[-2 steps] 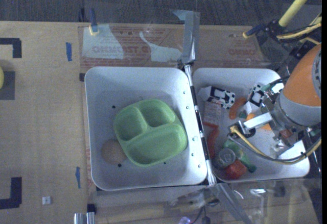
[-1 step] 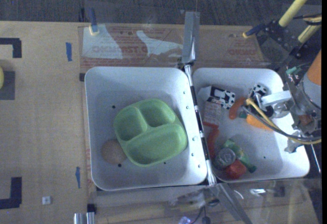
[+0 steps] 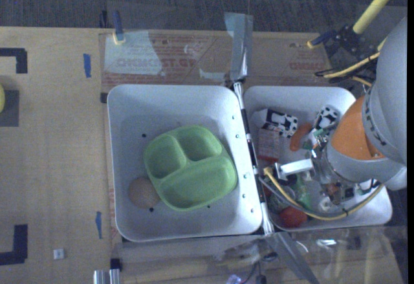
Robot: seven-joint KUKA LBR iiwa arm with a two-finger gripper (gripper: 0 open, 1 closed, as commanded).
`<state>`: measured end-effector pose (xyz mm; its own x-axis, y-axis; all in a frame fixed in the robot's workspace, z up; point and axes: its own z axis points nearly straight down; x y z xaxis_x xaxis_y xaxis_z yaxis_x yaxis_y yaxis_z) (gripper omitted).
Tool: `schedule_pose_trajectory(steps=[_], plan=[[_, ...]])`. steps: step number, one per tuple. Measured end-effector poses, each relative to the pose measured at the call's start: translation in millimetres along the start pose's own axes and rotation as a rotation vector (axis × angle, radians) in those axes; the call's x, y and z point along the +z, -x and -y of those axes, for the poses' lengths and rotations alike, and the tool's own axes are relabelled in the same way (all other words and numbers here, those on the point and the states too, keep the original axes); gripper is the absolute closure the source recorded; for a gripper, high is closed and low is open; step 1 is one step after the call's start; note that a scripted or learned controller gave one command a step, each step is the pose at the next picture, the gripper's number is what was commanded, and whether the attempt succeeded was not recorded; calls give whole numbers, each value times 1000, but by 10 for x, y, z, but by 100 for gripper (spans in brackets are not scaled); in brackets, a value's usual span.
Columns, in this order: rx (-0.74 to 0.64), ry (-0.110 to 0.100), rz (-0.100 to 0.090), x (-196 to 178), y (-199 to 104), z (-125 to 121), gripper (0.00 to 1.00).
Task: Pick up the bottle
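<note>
With the claw (image 3: 314, 176) low in the cluttered right-hand white plastic bin (image 3: 304, 90), its state beyond our telling, and the bottle not distinguishable among that clutter, we should centre over its body before closing.

Grey arm (image 3: 388, 114) from right, wrist low, orange band up top.

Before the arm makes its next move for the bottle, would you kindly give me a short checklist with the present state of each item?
1. Bottle identified in the right bin: cannot tell; the clutter there is blurred.
2. Arm over the right bin: ok.
3. Bottle seen between the gripper's fingers: not ok.
4. Path free of clutter: not ok; a red object and black-and-white items crowd that bin.
5. Green tray and tan ball out of the way in the left bin: ok.
</note>
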<state>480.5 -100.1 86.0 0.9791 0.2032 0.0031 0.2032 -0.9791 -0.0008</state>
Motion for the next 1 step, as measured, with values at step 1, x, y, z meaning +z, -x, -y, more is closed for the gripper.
schedule_pose_trajectory(steps=[1], plan=[[1,-1,1,-99,1,-2,100]])
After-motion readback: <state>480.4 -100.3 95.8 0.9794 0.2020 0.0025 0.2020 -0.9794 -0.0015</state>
